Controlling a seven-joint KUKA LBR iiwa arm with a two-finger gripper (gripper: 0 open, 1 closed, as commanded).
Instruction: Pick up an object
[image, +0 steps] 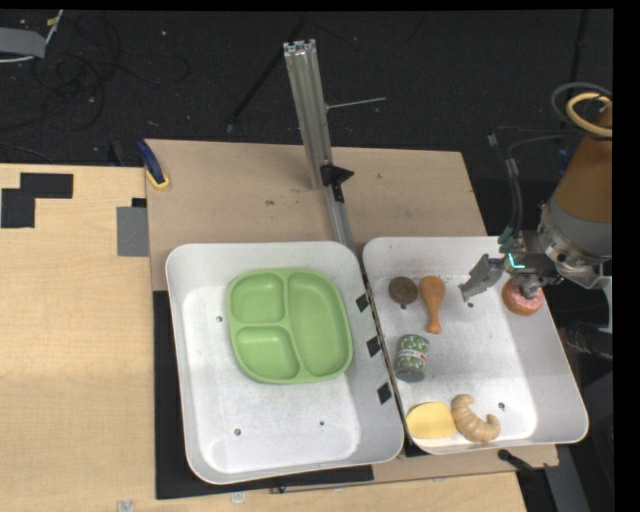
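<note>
Jaws: we cannot tell their state; the gripper (497, 270) shows as a dark grey shape over the far right part of the right bin (545, 395), and nothing shows clamped in it. The arm (585, 195) enters from the right, its orange band above the wrist.

Candidates, all in the right bin:
- pink-red round object (523, 297), just beside the gripper on its right, close to the bin's right wall
- orange drumstick-shaped toy (433, 300), left of the gripper, lying roughly near-to-far
- brown round object (403, 290), just left of the drumstick toy
- small green can (411, 357), upright as far as we can tell, near the divider between the bins
- yellow object (431, 421) and tan curled piece (476, 418), touching or nearly so, at the near edge

The left bin (200, 400) carries a green divided plate (290, 325); we judge it a poor target, being flat and wide.

Judgement: the pink-red object is nearest, but the wall crowds it, so one side may lack room. The drumstick toy sits in open floor; we would centre over its narrow shaft, turn the wrist across its long axis, descend straight, close, then lift slowly. Risk: the round brown piece beside it gets nudged, or the toy rolls out on closing.
</note>
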